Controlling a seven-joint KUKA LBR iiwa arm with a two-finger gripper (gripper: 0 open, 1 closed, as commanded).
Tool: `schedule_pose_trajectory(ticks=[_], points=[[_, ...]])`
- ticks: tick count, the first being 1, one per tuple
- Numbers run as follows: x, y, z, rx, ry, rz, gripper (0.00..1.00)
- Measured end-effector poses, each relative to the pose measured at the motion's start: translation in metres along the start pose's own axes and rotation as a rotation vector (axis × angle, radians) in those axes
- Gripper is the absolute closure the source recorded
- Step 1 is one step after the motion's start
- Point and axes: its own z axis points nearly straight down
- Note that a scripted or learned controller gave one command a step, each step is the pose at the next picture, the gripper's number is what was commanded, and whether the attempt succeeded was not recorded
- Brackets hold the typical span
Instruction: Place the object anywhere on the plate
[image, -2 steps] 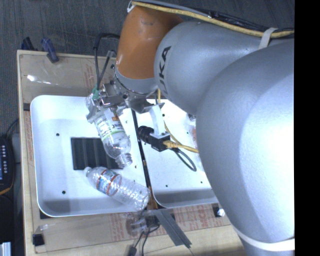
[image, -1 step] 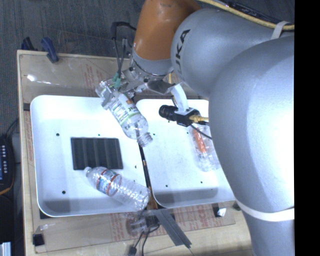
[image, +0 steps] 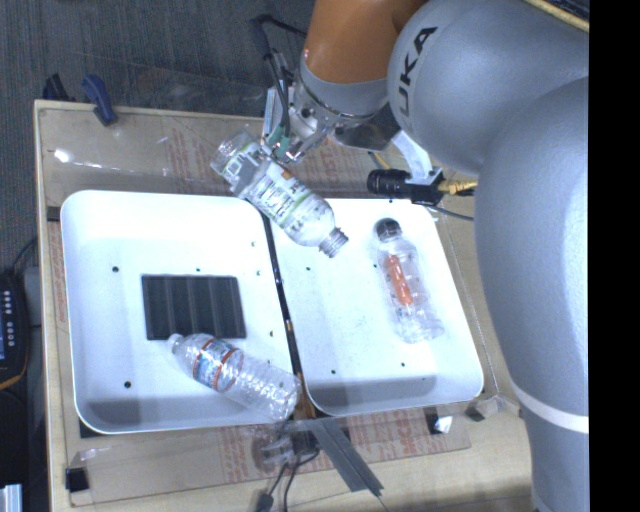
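Gripper (image: 278, 138) fingers sit at the far side of the scene, just beyond the far rims of the two bins, closed around the upper body of a clear plastic bottle with a white-and-green label (image: 285, 200). That bottle hangs tilted, its crumpled base up and to the left by the gripper, its cap end pointing down and right over the far left corner of the right white bin (image: 455, 375). Above the gripper the orange band of the grey arm (image: 500, 110) fills the far right of the scene.

Inside the right white bin a second clear plastic bottle with an orange label and dark cap (image: 405, 280) lies on its side, cap toward the far rim, well apart from the held bottle.

The left white bin (image: 80, 300) holds a flat black ridged rectangular plate (image: 193, 306) near its middle. Just near of the plate a third clear plastic bottle with a red-and-blue label (image: 232, 373) lies on its side, slanting toward the near right corner, its end resting against the bin's wall by the divider between the bins.

Both bins rest on a pale worktop (image: 150, 140).
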Motion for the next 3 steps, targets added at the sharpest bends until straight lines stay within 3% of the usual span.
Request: schedule_pose_trajectory(ticks=[1,3], points=[[-0.016,-0.014,-0.044,0.000,0.000,-0.059,1.00],[-0.012,-0.010,-0.062,0.000,-0.002,-0.076,1.00]])
